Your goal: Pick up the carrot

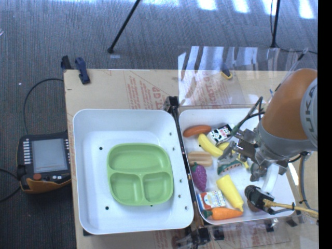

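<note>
End effector (pixel 234 157) low over right bin (pixel 284 202)

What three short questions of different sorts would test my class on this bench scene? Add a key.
1. True or false: the carrot lies in the bin with the green plate.
2. Which lies nearest the carrot? A) hot dog B) banana C) corn cob
3. Fill in: the purple grapes lie in the ___ bin.

Key: 1 false, it lies at the near edge of the right bin; 2 C; 3 right.
</note>
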